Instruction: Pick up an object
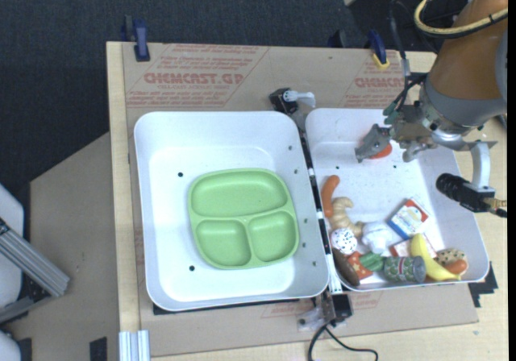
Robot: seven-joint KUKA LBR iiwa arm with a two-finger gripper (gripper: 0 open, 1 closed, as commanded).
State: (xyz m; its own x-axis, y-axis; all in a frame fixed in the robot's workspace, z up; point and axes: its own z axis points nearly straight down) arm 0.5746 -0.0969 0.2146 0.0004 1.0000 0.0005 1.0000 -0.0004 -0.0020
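End effector [385, 144] sits over the far part of the right bin [339, 127]. I see a grey finger at its left side and something orange-red between the fingers, but I can't tell if that is a held item or part of the tool, and I can't tell how far open it is. I judge no confirmed grasp.

The objects lie nearer than the end effector, in the near half of the same bin. Closest is the carrot [330, 190], near-left of the tool, long axis running far-to-near beside the bin's left wall. Further near: a white die [343, 242], a small box [407, 220], a banana [427, 261] and a can [403, 270], packed and touching along the near wall.

My read: the carrot is the cleaner target; the cluster risks a multi-object pinch.

Left bin [161, 142] holds a green tray [240, 217]. Both bins sit on the table [193, 73], with clamps on its far edge. Dark floor beyond.
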